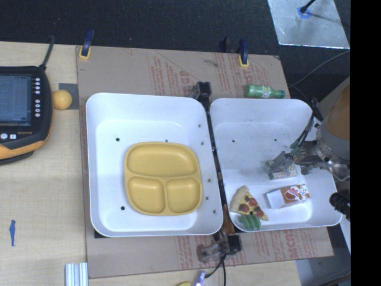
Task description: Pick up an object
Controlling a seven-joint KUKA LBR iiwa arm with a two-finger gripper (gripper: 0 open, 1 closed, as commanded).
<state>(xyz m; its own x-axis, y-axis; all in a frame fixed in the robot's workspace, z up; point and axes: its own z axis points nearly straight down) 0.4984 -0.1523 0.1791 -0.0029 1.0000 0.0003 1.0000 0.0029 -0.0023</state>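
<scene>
Camera view: we see one glossy yellow three-part tray (pixel 162 178) in the left bin (pixel 101 159). In the right bin (pixel 262 121) lie one pizza slice (pixel 247 204) and one carton (pixel 288 195); we cannot tell the gripper's (pixel 281 168) state.

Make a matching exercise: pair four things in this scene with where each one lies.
Things:
1. yellow three-compartment plastic tray
2. toy pizza slice
3. green plastic bottle
4. yellow ball

Places:
A. on the cardboard beyond the right bin
B. in the left bin
C. beside the black handheld pendant
D. near front corner of the right bin

Pairs: 1-B, 2-D, 3-A, 4-C
</scene>
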